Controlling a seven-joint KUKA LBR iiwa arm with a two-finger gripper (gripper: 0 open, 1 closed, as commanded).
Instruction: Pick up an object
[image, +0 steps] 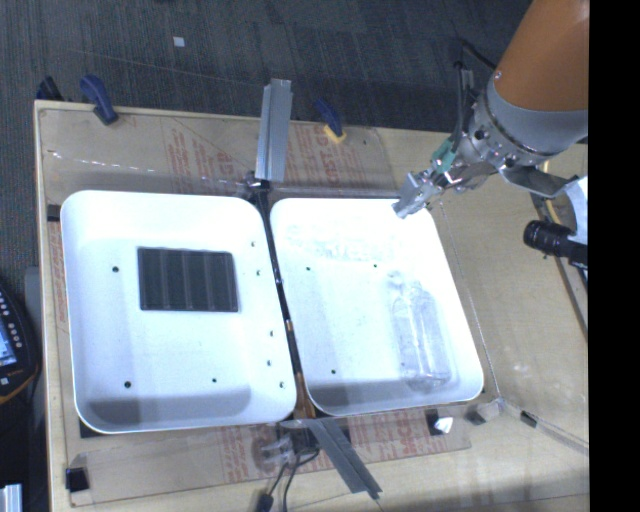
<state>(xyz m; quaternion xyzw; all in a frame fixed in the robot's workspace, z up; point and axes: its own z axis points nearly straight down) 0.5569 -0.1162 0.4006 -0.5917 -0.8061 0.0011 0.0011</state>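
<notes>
A clear plastic bottle (419, 334) lies lengthwise in the right bin (330, 300), near its right wall. A dark grey ribbed rectangular block (188, 279) lies flat in the left bin (100, 330). My gripper (411, 198) hangs over the far right corner of the right bin, above the rim, well apart from the bottle. Nothing shows between its fingers.
A metal bar (273, 130) stands at the back between the bins, and another (340, 458) lies at the front. Blue clamps (97, 98) sit on the bench's far edge. A black rubber divider (281, 300) runs between the two bins.
</notes>
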